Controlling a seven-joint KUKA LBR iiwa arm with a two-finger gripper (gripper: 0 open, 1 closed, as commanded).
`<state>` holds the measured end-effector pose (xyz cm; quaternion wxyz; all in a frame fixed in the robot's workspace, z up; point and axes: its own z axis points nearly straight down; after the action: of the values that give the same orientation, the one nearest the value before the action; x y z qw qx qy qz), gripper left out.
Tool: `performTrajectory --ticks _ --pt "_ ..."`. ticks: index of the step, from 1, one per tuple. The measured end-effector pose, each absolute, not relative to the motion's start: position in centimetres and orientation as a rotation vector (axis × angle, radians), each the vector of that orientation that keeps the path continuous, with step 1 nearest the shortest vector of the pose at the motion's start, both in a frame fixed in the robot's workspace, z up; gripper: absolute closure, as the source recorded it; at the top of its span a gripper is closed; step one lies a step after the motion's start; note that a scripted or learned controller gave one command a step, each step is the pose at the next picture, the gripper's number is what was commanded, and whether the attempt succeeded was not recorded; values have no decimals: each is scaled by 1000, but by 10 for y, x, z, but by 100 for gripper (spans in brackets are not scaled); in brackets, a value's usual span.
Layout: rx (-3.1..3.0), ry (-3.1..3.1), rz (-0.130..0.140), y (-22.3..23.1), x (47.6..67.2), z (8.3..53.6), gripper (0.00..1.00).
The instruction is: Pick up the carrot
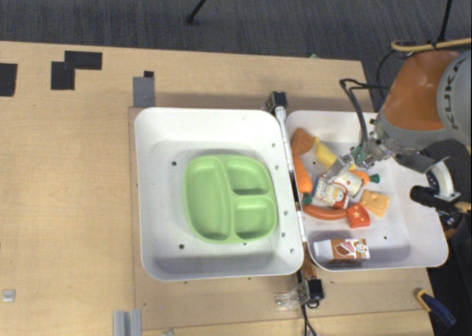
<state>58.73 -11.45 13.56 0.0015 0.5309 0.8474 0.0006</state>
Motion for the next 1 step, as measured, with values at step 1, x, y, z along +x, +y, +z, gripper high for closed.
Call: performTrajectory --ticks 1 --pt "1581 2707 3 -148 608 86 0"
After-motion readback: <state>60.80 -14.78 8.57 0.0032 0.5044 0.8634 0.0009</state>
